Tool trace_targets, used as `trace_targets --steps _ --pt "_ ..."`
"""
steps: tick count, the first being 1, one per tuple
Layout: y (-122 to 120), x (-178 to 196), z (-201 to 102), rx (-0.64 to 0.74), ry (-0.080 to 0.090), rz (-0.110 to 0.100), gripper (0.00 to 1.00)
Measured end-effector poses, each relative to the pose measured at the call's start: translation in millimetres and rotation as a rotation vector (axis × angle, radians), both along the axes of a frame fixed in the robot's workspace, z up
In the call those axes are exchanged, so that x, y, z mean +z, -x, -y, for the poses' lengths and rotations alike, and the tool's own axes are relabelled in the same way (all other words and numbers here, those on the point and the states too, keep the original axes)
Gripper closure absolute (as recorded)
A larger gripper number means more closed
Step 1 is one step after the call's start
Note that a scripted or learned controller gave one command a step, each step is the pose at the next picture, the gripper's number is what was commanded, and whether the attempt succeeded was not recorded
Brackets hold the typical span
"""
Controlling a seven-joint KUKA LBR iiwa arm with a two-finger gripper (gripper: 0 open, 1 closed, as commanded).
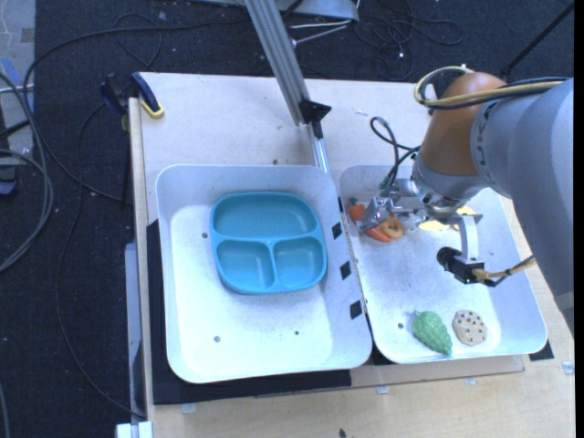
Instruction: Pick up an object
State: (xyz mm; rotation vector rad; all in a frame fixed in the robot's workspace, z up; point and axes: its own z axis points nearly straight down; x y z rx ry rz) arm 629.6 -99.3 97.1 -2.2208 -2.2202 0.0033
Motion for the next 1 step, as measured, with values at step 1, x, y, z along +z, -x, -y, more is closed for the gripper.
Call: trace_targets --steps 1 --pt "-1.0 13.0 0.0 0.000 0.000 0.004 1.00"
